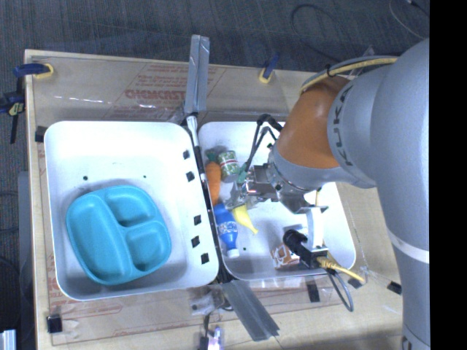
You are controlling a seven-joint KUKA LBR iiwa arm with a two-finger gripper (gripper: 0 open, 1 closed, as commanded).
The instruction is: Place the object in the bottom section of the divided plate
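A light blue divided plate (117, 233) with three sections lies in the left bin (73, 144); all its sections are bare. The right bin (336, 228) holds an orange carrot-like piece (213, 178), a green and white packet (225, 160), a blue and white tube (226, 233) and a yellow piece (246, 219). My gripper (246, 189) hangs low over the left part of the right bin, just right of the carrot and above the yellow piece. The wrist hides how its tips stand.
A small brown and white item (282, 254) lies at the right bin's front, next to a black fitting and a yellow cable (343, 271). The big grey arm with its orange band (314, 126) covers the right bin's far right side. A divider with black clips (195, 195) separates the bins.
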